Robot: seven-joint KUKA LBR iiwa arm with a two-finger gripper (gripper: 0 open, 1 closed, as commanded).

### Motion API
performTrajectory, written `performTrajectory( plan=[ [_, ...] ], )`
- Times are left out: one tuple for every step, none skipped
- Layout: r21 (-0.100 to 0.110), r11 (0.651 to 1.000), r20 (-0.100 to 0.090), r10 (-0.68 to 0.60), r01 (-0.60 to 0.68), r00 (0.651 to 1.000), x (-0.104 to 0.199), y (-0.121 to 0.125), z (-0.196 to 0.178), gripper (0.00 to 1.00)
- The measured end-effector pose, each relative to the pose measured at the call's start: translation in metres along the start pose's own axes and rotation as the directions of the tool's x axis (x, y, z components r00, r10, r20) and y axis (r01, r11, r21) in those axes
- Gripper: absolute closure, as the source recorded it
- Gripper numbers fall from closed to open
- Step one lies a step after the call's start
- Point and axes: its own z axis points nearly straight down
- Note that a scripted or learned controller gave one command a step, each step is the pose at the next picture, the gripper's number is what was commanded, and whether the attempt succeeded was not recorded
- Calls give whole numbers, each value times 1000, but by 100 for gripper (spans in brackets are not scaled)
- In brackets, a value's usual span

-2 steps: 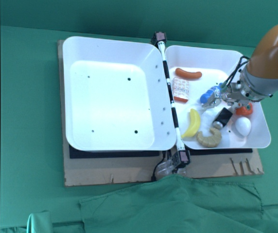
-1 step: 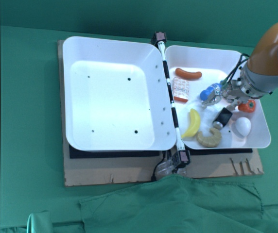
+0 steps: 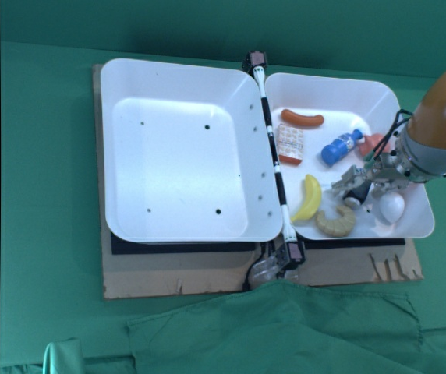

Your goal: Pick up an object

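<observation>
The gripper [image 3: 353, 189] hangs low in the right bin [image 3: 363, 90] just above the pastry [image 3: 336, 223], between banana [image 3: 310, 199] and egg [image 3: 391, 206], and though I cannot tell whether its jaws are open or closed, this looks like the approach, which next calls for lowering squarely onto the pastry.

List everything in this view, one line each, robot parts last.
left bin: 1, white, left
right bin: 1, white, right
sausage: 1, red-orange, right bin, far side
packet: 1, red and white, below sausage
bottle: 1, blue, right bin, middle
lump: 1, red, beside bottle, partly hidden
banana: 1, yellow, right bin, near-left
pastry: 1, tan, right of banana
egg: 1, white, near-right corner
cloth: 1, green, around bins
arm: 1, grey-orange, from right
gripper: 1, grey, above pastry
</observation>
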Motion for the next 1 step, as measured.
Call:
performTrajectory(
  plan=[
    [-3,1000,8,6,-6,1000,-5,2,-10,100]
  ],
)
